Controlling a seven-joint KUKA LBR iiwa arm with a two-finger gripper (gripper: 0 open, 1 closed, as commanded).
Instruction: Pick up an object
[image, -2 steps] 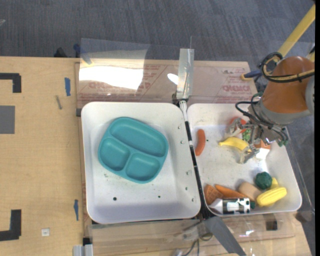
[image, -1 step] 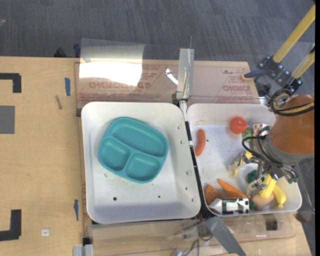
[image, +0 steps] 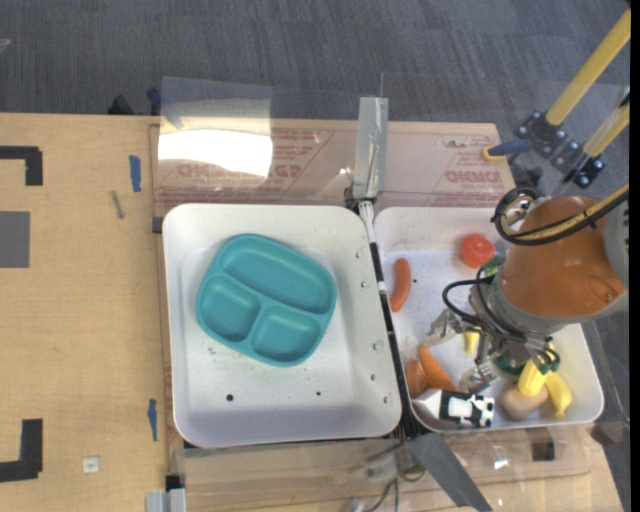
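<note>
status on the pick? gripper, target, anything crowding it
Gripper low in right bin, among the toy food. Nothing seen between fingers. Carrot, banana, black-and-white toy crowd it.

Teal tray (image: 265, 298): smooth matt plastic. White bins (image: 190, 330): glossy plastic, speckled. Surface (image: 70, 330): matt wood-look board. Orange wrist band (image: 555, 265): smooth, slight sheen.
</note>
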